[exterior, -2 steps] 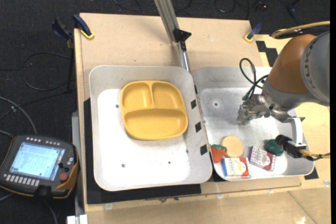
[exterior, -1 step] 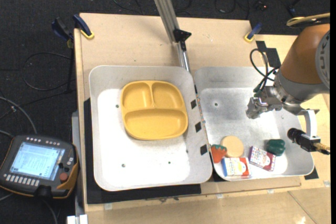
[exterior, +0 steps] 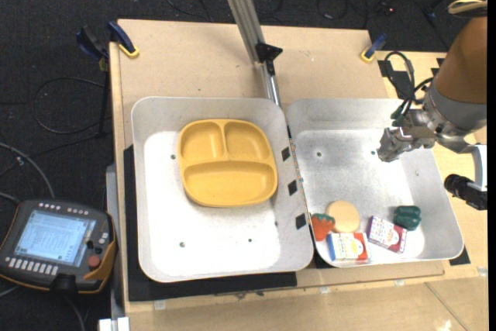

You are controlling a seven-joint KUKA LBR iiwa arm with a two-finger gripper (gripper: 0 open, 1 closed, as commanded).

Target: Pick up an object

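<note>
A bench seen from above holds 2 shallow white bins side by side. At the far left, off the bench, a handheld control pendant rests with its screen lit. The left bin holds a yellow divided plate with 3 compartments, lying flat near the bin's middle.

The right bin has 5 small objects clustered along its near edge. From left to right: a small red and orange piece, a round tan disc touching it, a red and blue carton just in front of the disc, a small pink and white box, and a dark green lump.

The gripper hovers over bare bin floor near the right bin's far right side, well apart from the cluster. Whether it is released or clenched cannot be told; nothing is visibly held.

To do this step well, the arm probably should travel toward the near edge, choose the green lump or pink box, which look least crowded, and descend centred over it.
</note>
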